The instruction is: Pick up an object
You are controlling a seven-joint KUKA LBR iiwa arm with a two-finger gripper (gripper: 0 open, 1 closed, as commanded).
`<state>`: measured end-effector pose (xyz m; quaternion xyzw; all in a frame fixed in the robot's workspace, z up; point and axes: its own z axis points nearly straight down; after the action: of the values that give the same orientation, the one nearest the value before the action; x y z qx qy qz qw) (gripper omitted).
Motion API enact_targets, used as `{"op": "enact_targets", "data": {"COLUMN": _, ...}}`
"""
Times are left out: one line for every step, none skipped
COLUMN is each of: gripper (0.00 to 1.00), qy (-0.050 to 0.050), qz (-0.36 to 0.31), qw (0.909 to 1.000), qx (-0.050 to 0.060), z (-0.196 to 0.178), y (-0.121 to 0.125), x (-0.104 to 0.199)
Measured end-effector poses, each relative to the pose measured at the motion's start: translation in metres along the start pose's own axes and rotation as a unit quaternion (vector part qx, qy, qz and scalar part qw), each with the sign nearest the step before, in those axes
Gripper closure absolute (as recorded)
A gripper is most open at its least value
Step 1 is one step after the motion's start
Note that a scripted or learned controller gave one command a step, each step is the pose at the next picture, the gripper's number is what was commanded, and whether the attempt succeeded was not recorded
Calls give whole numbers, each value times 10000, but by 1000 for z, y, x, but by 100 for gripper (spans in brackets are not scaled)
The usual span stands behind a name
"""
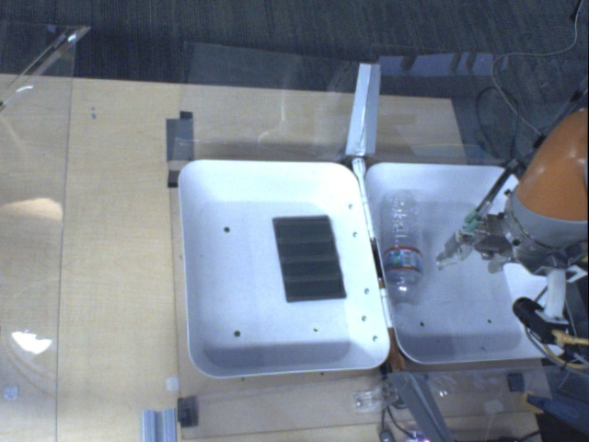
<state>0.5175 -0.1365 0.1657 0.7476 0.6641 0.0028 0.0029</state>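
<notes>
A pale wooden bench (101,274) fills most of the frame, with dark grey carpet across the top edge and a clear panel standing over the left side, its faint reflections showing at the far left. Two shallow white bins sit side by side in the centre and right of the frame, split by a clear upright divider (363,122) that rises toward the top centre.

The left bin (207,339) holds one thing: a flat black ribbed pad (308,258), a dark rectangle with crosswise ridges, lying near the bin's middle and slightly tilted.

The right bin (479,343) holds a clear plastic bottle (401,247) lying on its side along the bin's left wall, just beside the divider, its long axis running up and down the frame. A band of label wraps its lower part, showing blue and a touch of red; the writing on it is too small to read.

The grey arm with its orange band (557,178) comes in at the right edge, over the right bin. The gripper (451,251) points left toward the bottle, near it but apart from it. Whether its tips are spread or closed cannot be told from this view; nothing is seen held between them. Cables hang at the lower right.
</notes>
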Motion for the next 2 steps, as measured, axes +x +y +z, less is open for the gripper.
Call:
{"op": "enact_targets", "data": {"gripper": 0, "qy": -95, "qz": -239, "qw": 9996, "qx": -72, "z": 67, "y": 47, "x": 28}}
{"op": "enact_targets", "data": {"gripper": 0, "qy": -4, "qz": -292, "qw": 9996, "qx": 6, "z": 11, "y": 98, "x": -8}}
